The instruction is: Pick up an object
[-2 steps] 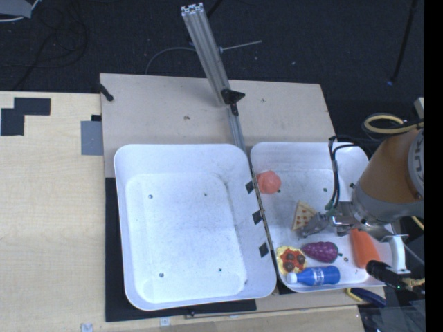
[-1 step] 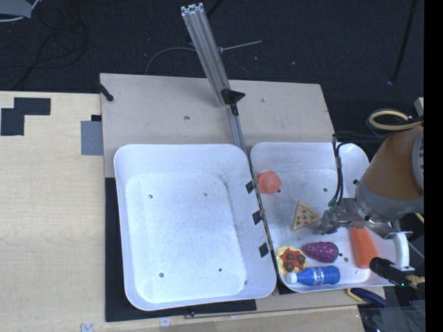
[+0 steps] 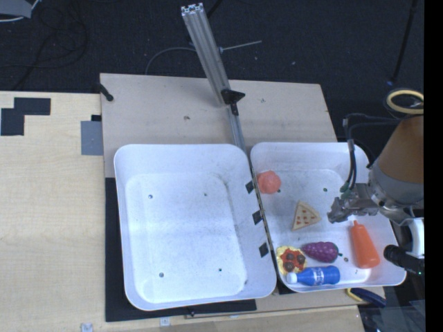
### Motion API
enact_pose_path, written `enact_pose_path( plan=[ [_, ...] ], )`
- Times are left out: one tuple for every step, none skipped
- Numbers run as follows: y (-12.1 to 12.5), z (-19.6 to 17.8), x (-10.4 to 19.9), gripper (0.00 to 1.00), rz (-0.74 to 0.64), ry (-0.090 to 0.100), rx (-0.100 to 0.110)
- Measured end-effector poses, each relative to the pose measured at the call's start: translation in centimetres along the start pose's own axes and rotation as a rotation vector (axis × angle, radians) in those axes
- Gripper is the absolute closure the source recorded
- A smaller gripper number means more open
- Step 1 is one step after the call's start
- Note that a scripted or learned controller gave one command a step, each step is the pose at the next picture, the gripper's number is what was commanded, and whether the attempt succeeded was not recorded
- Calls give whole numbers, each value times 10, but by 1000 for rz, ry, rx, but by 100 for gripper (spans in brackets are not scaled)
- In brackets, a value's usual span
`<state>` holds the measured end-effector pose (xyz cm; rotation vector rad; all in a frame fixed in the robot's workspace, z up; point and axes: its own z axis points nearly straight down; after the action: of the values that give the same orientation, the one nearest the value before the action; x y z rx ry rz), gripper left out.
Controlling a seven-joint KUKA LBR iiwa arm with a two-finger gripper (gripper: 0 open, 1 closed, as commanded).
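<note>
- Grey metal formed the gripper, which hung low over the right-hand part of the right bin; whether it was spread or pressed together could not be told from this slanted view, and nothing showed between its tips.
- Above it, the arm came in from the right, with its orange band broad and cone-shaped over a grey wrist.
- Just beside the gripper, below and slightly right, lay an orange carrot-like toy, long and tapered, its narrow end pointing up toward the gripper.
- To the gripper's left, near but apart, lay a pizza slice toy, a tan triangle with small dark red dots.
- Further left, close to the bin's left wall, sat a round pinkish-red ball.
- Along the bin's near edge lay a purple bunch of grapes, oval and glossy.
- Just left of the grapes lay a small yellow and red toy, its shape too small to make out.
- Below the grapes lay a blue bottle on its side, with a white end pointing left.
- Beside the right bin, touching along the shared edge, stood the left bin, white and shallow.
- Both bins rested on a pale wooden bench.
- A grey metal rail slanted from the top of the view down to the gap between the bins.
</note>
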<state>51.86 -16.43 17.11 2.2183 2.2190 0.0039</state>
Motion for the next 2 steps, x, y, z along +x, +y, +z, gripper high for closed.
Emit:
enact_pose_path(
  plan=[
    [9,-59,-1,100,0,0,0],
    [9,-63,-2,100,1,1,5]
  ],
)
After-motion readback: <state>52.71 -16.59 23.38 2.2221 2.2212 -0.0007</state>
